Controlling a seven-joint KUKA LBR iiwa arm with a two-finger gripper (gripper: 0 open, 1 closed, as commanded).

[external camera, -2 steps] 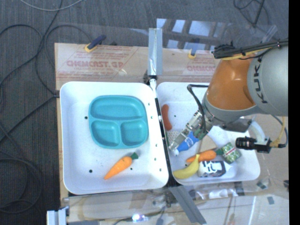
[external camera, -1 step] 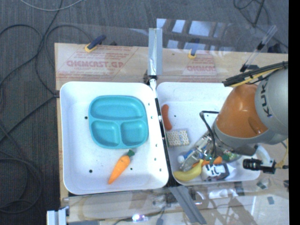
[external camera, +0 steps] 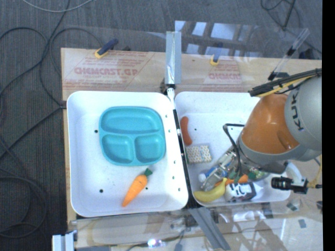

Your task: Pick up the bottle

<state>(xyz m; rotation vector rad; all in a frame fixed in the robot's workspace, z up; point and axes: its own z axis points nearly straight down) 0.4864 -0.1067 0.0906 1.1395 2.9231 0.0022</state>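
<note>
The left bin [external camera: 78,140] sits on the tabletop [external camera: 73,72], its right wall touching the right bin [external camera: 209,106]. With the left bin as the landmark, a teal divided plate [external camera: 133,135] lies in its upper middle, flat, with one long compartment at the top and two smaller ones below. Below the plate, toward the bin's lower edge, a toy carrot [external camera: 136,187] lies tilted, its green top pointing up and to the right, near the plate but apart from it.

Just right of the left bin's right wall, a small orange-red sausage [external camera: 185,130] lies upright against the right bin's left side. Further right and lower, a speckled square cracker [external camera: 199,153] lies flat. Below that, at the right bin's lower edge, a yellow banana [external camera: 209,193] curves along the wall. The end effector [external camera: 215,175] reaches down just above the banana; whether it is wide or narrow cannot be told, as it blurs into the clutter. Just right of the banana lies the bottle [external camera: 242,190], white with dark markings, on its side beneath the arm [external camera: 277,129].
</note>
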